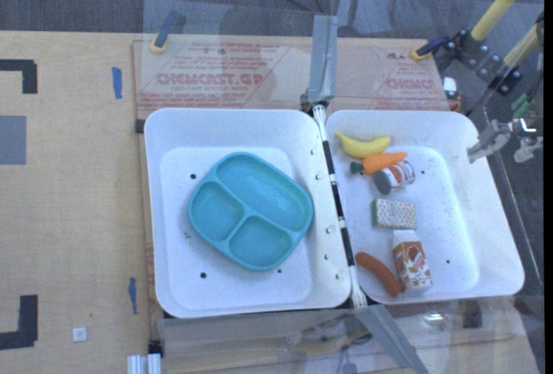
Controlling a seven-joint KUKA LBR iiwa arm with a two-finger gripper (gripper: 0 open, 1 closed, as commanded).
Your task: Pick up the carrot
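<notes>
You're at the approach step: the gripper (499,139), whose state I cannot tell at this blurry edge, hangs well right of the carrot (384,162), so next bring it over the carrot, just below the banana (364,143).

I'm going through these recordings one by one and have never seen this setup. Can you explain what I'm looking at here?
One camera, fixed above a bench, looks down at a slant on two shallow white bins set side by side. The left bin holds a blue divided plate. The right bin holds toy food: a banana, the carrot the robot is meant to pick up, a small can, a sponge-like block, a carton and a sausage. The robot arm reaches in from the right; its gripper is over the right bin's far right edge, away from the carrot. Nothing shows between its fingers.
</notes>
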